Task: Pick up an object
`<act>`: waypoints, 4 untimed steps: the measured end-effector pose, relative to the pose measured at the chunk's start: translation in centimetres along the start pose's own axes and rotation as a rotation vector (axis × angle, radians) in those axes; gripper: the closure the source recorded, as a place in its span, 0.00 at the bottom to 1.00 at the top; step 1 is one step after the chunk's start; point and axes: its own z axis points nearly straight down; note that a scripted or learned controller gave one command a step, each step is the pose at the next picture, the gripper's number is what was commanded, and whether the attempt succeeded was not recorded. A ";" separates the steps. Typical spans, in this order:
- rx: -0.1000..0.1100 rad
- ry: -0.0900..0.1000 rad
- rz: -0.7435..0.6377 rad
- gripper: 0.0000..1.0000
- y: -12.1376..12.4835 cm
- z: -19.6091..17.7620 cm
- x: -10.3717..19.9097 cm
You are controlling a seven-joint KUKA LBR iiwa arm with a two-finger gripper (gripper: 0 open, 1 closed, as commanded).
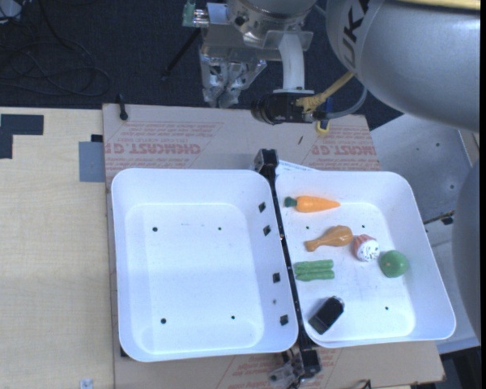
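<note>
Black plastic block (326,314), nearest the lens and farthest below the gripper (227,78), probably light, rigid, best pinched across its narrow sides. Beyond it, green beans (314,270), drumstick (329,237), carrot (312,204) on the right bin (421,298), smooth white, uncrowded. Gripper high beyond both bins, nothing held; finger spread unclear.

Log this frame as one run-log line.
phase: pre-grasp | gripper: raised behind bins, holding nothing | right bin: carrot, drumstick, green pod, green ball, black block
</note>
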 end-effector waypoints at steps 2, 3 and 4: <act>0.009 -0.005 0.007 1.00 -0.6 11.6 3.7; -0.010 0.002 0.007 0.00 -0.4 10.5 3.8; -0.007 0.001 0.008 1.00 -0.4 9.5 3.7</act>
